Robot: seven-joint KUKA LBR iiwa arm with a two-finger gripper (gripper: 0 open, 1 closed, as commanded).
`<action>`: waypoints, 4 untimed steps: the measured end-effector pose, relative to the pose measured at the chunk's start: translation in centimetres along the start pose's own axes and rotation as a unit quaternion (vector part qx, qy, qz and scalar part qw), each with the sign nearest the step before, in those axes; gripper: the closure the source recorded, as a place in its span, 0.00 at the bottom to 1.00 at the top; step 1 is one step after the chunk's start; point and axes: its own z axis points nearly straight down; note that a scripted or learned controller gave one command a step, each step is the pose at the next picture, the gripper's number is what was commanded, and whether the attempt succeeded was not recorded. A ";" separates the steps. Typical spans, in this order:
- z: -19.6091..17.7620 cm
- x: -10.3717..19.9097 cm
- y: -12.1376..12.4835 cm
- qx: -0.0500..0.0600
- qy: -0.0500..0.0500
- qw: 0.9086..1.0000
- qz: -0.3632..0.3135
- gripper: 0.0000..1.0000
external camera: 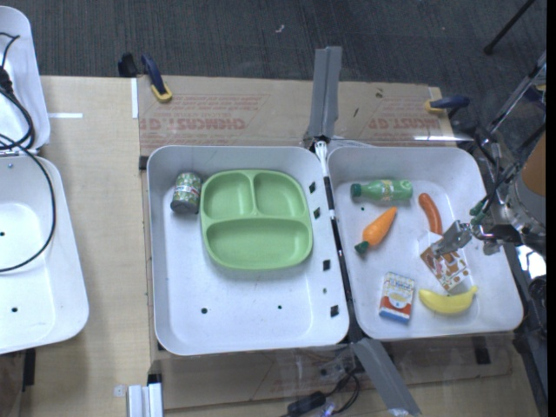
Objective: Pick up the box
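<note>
From the overhead camera view I see the two white bins side by side. The left bin (174, 311) carries a green divided plate (256, 218) and, just beside its upper left corner, a small can (185, 192) with a greenish label.

The right bin (365, 315) is where I have work. The box (397, 297), small, with a blue and orange face, lies flat near the bin's front wall, left of the middle. Just to its right lies a banana (448, 300), apart from the box by a thin strip of bin floor. Above the banana lies a flat packet (447, 268) with a red and white print, tilted. Farther back I have a carrot (377, 230) lying at a slant, a green bottle (382, 190) on its side near the back wall, and an orange-red sausage shape (430, 213) to the right of the bottle.

The gripper (453, 237) comes in from the right edge and sits low over the top end of the packet, well apart from the box, with the packet and the banana lying between them. I cannot tell how its jaws stand; the metal parts blur together against the packet. I see nothing clearly held.

Nothing lies on top of the box.
</note>
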 end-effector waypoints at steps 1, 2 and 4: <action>9.0 6.8 0.5 0.001 0.001 0.998 -0.057 0.00; 11.4 6.7 -1.0 0.001 0.001 0.999 0.044 0.00; 11.4 6.3 0.8 0.001 0.000 1.000 0.012 0.00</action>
